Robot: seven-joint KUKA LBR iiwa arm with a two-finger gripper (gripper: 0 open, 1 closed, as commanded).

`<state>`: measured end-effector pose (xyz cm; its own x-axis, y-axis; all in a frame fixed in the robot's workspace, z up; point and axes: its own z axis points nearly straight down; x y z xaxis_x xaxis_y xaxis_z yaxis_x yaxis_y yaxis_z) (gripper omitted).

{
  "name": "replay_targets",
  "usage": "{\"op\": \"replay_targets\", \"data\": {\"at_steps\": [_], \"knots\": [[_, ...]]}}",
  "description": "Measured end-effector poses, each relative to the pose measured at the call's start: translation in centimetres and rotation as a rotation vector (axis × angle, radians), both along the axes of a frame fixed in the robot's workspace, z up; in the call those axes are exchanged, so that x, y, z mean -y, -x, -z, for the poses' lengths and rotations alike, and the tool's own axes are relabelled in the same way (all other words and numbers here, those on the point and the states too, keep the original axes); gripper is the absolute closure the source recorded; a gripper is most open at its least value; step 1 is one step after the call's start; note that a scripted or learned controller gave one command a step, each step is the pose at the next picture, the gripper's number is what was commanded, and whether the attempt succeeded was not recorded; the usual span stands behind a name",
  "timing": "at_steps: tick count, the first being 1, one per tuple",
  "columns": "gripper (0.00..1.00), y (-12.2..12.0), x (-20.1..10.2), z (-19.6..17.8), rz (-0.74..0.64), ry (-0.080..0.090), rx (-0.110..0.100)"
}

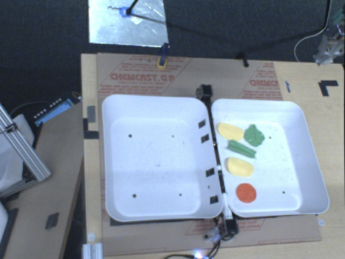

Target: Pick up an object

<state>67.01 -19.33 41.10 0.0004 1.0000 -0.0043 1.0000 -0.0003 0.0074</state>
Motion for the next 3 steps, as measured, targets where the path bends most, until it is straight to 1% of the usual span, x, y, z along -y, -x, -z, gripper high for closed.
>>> {"op": "replay_targets", "data": {"at_steps": [1,2,3], "knots": [[1.0,1.5,1.4,-13.3,-0.002,0.002,0.008],[1.0,5.7,-1.0,-12.5,-0.005,-0.005,-0.005],[1.0,5.2,-4.5,0.2,-0.006,-0.007,-0.015]]}}
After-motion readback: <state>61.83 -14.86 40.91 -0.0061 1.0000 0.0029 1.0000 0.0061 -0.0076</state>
